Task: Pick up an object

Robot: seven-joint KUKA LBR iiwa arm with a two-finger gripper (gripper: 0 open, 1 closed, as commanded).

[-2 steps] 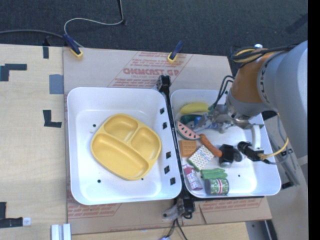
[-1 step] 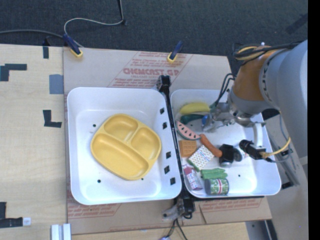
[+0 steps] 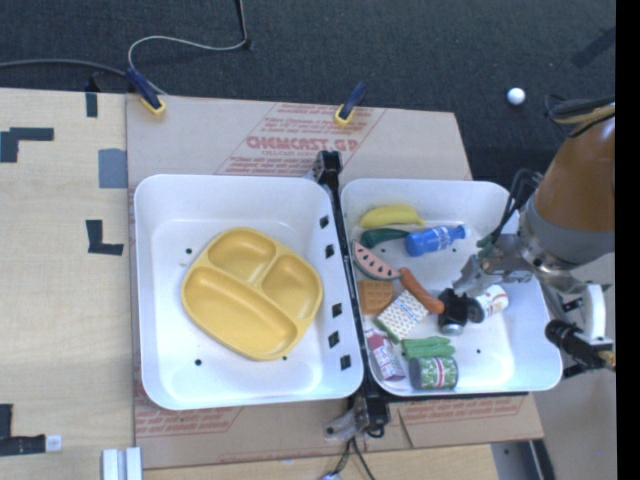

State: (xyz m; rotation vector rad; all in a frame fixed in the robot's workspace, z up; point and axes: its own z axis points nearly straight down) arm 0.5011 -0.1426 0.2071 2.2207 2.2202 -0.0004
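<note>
A dark grey carpet floor (image 3: 420, 28) fills the upper part of the frame. A light wooden table (image 3: 50, 268) with grey tape marks lies at the left. A brown cardboard sheet with red print (image 3: 290, 143) covers the middle, with a thin black cable (image 3: 238, 8) above it.

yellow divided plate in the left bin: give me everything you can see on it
The yellow plate looks like glossy plastic, rounded-square, moulded into three compartments: two smaller ones toward the far side and one long one nearer the camera. It lies flat and turned at an angle on the floor of the left bin, roughly central, with nothing on it and nothing touching it.
</note>
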